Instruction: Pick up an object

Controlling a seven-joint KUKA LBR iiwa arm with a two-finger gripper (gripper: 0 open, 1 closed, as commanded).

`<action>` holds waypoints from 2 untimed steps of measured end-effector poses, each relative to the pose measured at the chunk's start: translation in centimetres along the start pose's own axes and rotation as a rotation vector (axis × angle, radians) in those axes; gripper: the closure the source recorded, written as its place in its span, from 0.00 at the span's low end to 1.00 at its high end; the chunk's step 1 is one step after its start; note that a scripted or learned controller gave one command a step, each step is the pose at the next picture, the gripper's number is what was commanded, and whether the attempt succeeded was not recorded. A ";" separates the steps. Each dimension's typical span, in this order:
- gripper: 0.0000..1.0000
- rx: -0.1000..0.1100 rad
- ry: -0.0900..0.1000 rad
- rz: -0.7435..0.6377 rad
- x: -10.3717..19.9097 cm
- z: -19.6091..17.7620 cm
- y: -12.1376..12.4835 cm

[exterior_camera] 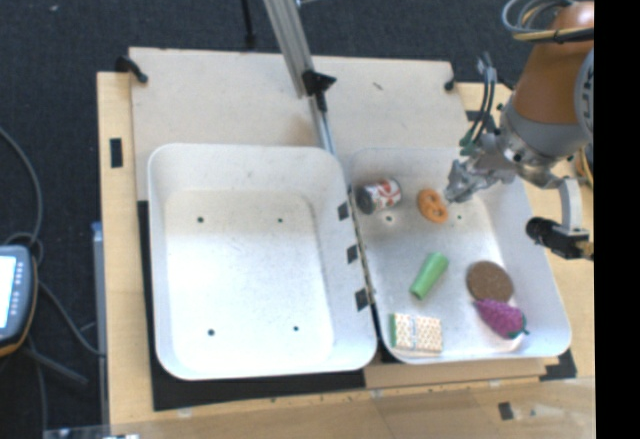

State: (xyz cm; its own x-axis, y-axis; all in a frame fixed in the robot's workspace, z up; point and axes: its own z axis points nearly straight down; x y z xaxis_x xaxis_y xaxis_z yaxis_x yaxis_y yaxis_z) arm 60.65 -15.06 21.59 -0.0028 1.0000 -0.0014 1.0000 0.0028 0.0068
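Observation:
The right bin [540,272] holds several small objects: a red and white can [381,194] lying on its side, an orange piece [432,206], a green cylinder [429,274], a brown round disc [489,280], a magenta fuzzy object [499,316] and a pale patterned block [416,332]. My gripper [460,185] hangs over the bin's back part, just right of the orange piece and apart from it. Nothing shows between its tips.
The left bin [245,257] lies beside the right one, with black clips [352,252] along the shared edge. A slanted aluminium post [285,12] rises behind the bins. The arm's orange-banded wrist [550,77] stands over the right bin's far right corner.

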 end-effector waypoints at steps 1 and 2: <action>1.00 -0.002 -0.001 0.000 -0.3 -6.5 -0.1; 1.00 0.006 0.001 -0.002 3.9 -5.2 -1.4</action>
State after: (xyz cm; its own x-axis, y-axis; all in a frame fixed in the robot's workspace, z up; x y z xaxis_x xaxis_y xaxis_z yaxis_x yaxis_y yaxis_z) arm 59.21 -11.16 26.82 -0.0047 1.0000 -0.0004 1.0000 0.0047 0.0003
